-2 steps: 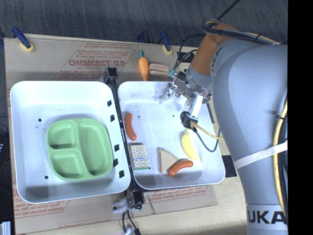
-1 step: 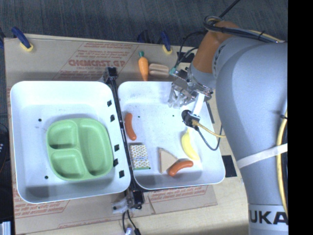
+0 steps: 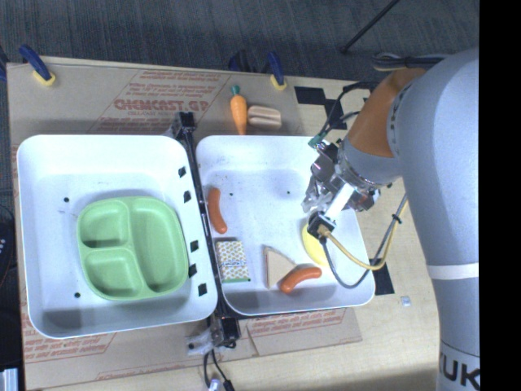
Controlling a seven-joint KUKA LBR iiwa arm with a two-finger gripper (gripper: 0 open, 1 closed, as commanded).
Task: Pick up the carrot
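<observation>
The carrot (image 3: 238,112) is seen outside the bins, on the bench just beyond the far-left corner of the right bin (image 3: 260,169), beside a tan block (image 3: 264,117). The gripper (image 3: 323,195) is held over that bin's right side (open or closed cannot be told). A near orange sausage (image 3: 299,277) could be taken instead, being alike in colour.
</observation>
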